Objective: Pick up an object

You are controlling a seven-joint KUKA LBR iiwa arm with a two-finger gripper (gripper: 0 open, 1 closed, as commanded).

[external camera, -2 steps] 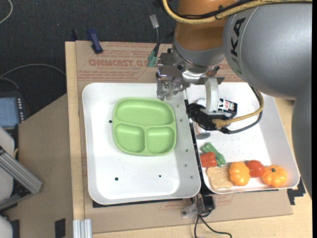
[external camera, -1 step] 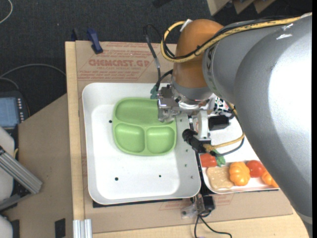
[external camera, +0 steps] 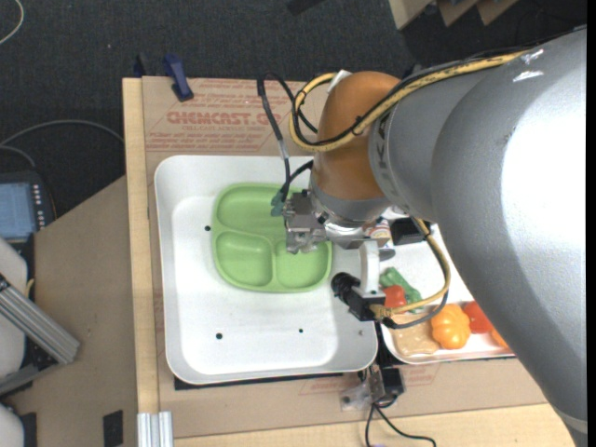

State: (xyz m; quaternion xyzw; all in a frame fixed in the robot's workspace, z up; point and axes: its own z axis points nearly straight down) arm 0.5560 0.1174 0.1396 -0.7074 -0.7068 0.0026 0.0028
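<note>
Camera view is dominated by the grey arm (external camera: 503, 212), which sweeps in from the right and covers most of the right-hand bin; its orange band (external camera: 354, 138) sits just above the wrist, with yellow and black cables looped around it. Beneath everything lies the surface (external camera: 140, 250), a brown board with red printed lettering along its far edge and a small blue clip (external camera: 177, 77) near its far left corner. The left white bin (external camera: 186, 343) rests on it, and inside that bin, toward its far right part, lies a green divided plate (external camera: 247, 240) with three compartments, flat on the bin floor. The right white bin (external camera: 410, 347) shows just beside the first, at the near edge of the arm's shadow, holding an orange pepper-like toy (external camera: 450, 327), a red piece (external camera: 395, 296) and a green piece (external camera: 407, 287) close together, with another red item (external camera: 480, 317) beside the orange one. The claw (external camera: 298, 236) hangs over the right edge of the green plate, near the ridge between its compartments; whether its tips are spread or pressed together I cannot tell, since the wrist housing hides them from above, and nothing is visibly between them.
</note>
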